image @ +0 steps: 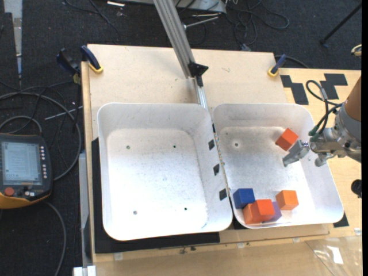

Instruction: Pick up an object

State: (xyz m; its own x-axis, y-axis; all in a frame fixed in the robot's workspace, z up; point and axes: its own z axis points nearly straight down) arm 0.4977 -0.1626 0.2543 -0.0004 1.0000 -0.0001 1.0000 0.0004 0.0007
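Over the right bin [322, 209] | gripper [294, 153] reaches in from right, low, grip state unclear | orange block [286, 138] just beside its tip | blue block [243, 197], two more orange blocks [260, 210] [287, 199] near front rim

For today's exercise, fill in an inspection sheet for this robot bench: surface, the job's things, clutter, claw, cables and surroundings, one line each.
Surface: wooden bench bearing the left bin and the right bin, side by side.
Job's things: all in the right bin; orange cube by the claw, blue cube, large orange block and small orange cube along the near wall.
Clutter: nothing seen in the bins.
Claw: claw low over the right bin, beside the upper orange cube.
Cables: black cables on the floor.
Surroundings: teach pendant left; metal pole; clamps on bench corners.
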